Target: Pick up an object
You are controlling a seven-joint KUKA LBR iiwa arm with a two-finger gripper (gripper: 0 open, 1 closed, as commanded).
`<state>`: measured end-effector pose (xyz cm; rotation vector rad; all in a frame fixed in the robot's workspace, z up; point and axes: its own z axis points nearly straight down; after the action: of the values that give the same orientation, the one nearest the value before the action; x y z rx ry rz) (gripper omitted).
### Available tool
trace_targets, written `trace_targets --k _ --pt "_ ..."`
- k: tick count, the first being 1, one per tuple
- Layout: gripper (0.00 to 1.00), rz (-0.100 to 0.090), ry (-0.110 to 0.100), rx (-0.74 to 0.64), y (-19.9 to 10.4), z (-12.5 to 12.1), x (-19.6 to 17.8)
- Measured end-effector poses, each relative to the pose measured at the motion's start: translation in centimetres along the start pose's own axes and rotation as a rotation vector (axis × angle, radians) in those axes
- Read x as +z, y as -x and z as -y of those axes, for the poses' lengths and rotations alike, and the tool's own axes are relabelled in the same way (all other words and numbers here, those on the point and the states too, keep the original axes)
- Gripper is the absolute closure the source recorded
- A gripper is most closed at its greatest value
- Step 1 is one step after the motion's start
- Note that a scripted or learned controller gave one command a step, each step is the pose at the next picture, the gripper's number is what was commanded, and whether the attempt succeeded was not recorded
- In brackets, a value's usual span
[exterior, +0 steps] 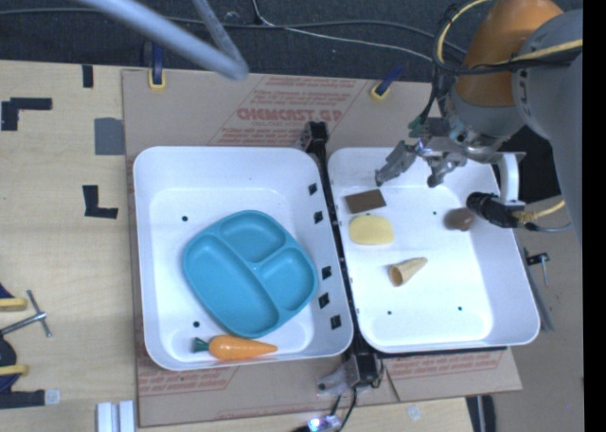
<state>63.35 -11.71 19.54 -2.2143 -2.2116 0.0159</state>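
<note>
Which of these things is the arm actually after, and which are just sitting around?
Could be picked:
gripper
brown block
yellow piece
cone
brown lump
carrot
blue tray

Just lying about:
clamps
cables

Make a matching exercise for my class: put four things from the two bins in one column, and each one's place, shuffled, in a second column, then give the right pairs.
Things:
1. carrot
2. blue plate
3. brown block
4. cone-shaped piece

Places:
A. middle of the right bin, below the yellow piece
B. near edge of the left bin, below the plate
C. right bin, just above the yellow piece
D. centre of the left bin

Pairs: 1-B, 2-D, 3-C, 4-A
</note>
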Motion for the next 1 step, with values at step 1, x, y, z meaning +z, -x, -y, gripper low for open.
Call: trace_targets --k 1 --pt "0.00 0.001 0.014 -0.003 -0.03 -0.30 -0.85"
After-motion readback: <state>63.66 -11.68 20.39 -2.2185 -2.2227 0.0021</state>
